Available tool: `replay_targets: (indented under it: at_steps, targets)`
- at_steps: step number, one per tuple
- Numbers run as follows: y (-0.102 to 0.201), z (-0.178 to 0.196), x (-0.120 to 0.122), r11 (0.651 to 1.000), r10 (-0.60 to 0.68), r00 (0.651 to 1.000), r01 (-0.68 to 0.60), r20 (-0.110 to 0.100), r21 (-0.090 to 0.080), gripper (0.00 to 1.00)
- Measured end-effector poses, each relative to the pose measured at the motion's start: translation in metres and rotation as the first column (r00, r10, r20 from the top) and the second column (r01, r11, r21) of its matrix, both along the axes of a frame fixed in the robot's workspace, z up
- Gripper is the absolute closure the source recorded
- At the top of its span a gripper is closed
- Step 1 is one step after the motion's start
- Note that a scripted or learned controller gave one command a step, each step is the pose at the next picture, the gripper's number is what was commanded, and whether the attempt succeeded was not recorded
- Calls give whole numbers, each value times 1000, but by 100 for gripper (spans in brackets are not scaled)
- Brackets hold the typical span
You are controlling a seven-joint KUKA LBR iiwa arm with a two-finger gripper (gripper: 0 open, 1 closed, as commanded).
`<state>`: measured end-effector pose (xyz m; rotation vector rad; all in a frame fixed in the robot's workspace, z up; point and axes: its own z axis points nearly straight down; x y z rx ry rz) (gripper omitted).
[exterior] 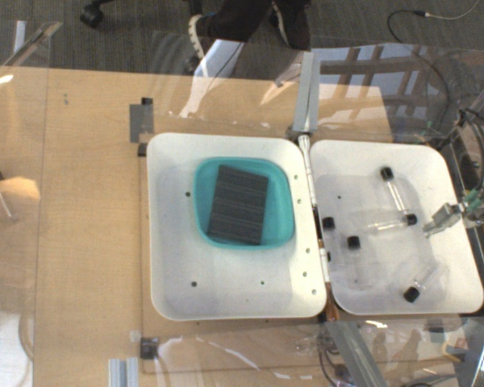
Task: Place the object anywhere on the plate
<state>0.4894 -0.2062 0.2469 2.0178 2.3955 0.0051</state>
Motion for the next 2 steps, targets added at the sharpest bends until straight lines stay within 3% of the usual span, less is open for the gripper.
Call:
replay_targets:
  at_steps: [1,2]
  targets:
    - [1,129,5,995,-99,995,99,3,0,0]
    - [0,191,-1,970,-242,970,242,4,1,0]
